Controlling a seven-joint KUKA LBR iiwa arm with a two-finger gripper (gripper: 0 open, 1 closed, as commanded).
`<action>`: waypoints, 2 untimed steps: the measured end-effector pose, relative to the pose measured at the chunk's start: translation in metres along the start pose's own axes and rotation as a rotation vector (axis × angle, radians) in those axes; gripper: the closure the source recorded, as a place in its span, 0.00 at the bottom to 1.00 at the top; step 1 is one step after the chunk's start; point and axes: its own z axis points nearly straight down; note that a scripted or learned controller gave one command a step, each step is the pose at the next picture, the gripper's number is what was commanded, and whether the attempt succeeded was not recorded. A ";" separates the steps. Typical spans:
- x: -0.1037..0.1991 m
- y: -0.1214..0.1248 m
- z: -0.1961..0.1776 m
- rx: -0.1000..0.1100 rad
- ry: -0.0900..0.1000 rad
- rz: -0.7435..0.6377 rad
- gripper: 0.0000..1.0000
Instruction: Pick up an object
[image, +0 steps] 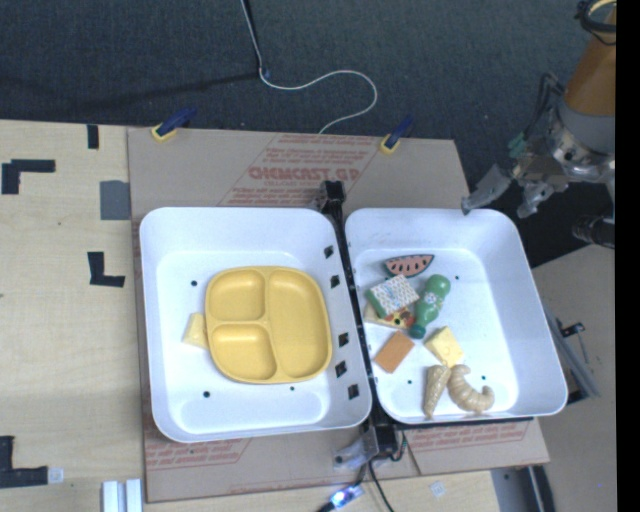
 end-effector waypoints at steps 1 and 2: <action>0.001 0.002 -0.009 -0.013 -0.003 -0.004 0.00; 0.005 -0.003 0.037 -0.010 -0.003 -0.003 0.00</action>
